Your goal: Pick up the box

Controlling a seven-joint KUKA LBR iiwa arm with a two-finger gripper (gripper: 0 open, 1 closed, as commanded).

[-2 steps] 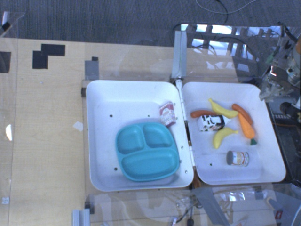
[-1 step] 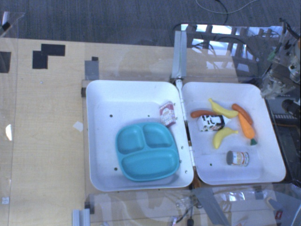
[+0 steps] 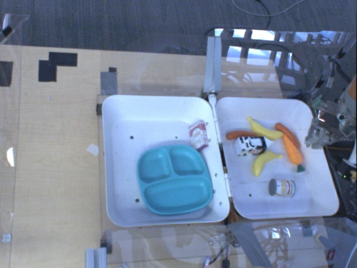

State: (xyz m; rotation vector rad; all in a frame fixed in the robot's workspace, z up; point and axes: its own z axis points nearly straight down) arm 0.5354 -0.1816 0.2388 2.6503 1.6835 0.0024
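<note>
A small red and white box [image 3: 198, 135] leans against the right wall of the left bin [image 3: 120, 149], just above the teal plate. My gripper [image 3: 316, 137] hangs over the right rim of the right bin [image 3: 323, 205], far to the right of the box. It is close to the orange carrot [image 3: 292, 148], and nothing can be seen in it.
A teal divided plate [image 3: 174, 178] fills the lower middle of the left bin. The right bin holds two yellow bananas [image 3: 264, 130], two red sausages [image 3: 239, 134], a black and white carton [image 3: 251, 144] and a small can [image 3: 282, 187].
</note>
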